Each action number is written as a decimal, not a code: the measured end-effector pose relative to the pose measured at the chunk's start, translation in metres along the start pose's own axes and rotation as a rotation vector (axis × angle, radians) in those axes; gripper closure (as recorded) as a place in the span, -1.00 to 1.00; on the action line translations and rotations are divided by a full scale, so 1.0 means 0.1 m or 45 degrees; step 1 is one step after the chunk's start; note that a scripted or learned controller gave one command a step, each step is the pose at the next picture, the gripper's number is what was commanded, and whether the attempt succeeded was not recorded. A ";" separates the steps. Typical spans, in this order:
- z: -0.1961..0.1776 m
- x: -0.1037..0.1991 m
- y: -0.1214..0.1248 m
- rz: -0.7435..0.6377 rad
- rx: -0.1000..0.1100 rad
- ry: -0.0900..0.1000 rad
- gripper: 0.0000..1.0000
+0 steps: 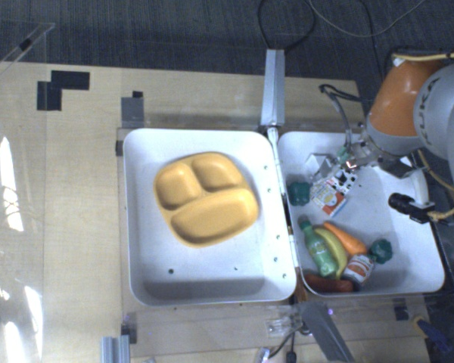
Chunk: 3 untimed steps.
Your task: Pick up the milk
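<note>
the milk carton (331,194) lies tilted in the right bin (408,278), near its upper left, just beside a small teal object (298,193). the gripper (349,162) hangs right over the carton's upper end; whether the jaws are spread or pinching it i cannot tell, since the wrist hides them. judged from here, a good grasp wants the jaws square across the carton's narrow sides, lowered fully before closing, then lifted straight up.

counted: two white bins, one yellow divided tray (205,197) in the left bin (144,278), one milk carton, one green bottle (321,249), one banana (334,246), one carrot (348,240), one red sausage-like piece (325,283), one teal broccoli-like piece (380,250).
</note>
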State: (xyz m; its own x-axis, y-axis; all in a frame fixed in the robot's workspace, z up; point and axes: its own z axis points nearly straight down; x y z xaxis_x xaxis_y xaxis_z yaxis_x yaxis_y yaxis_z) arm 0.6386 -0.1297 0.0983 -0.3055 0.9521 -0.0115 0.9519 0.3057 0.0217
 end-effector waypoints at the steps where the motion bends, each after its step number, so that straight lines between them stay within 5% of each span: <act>1: 0.00 0.11 -0.01 -0.059 -0.008 -0.007 -1.00; 2: -0.14 0.12 0.02 -0.063 -0.011 -0.005 1.00; 3: -1.00 0.54 0.29 0.104 0.019 0.010 1.00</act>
State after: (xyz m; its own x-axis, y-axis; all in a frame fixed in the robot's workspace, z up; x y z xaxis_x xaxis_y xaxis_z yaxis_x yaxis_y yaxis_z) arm 0.6476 -0.0688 0.1982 -0.2269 0.9739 -0.0023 0.9739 0.2269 0.0070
